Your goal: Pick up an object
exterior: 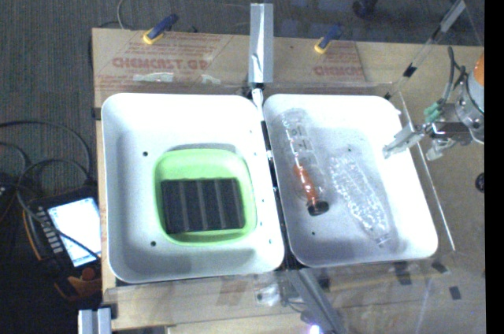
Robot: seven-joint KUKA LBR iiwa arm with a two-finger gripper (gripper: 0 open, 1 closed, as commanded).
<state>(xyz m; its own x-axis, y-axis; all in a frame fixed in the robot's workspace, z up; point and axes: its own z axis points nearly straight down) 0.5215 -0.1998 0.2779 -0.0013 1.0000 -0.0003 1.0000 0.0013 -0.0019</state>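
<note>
In the right bin lie two clear plastic bottles. One bottle has an orange label and a black cap pointing toward the front. The other, a crumpled clear bottle, lies to its right. My gripper hovers above the right bin's far right rim, open, with nothing between its fingers. It stands apart from both bottles, to the right of and beyond them. In the left bin rests a light green tray with dark slots.
A metal post rises behind the seam between the bins. Two clamps with yellow and blue handles hold the cardboard backing. A clear panel edge runs along the right bin's right side. Cables and a tablet lie on the floor to the left.
</note>
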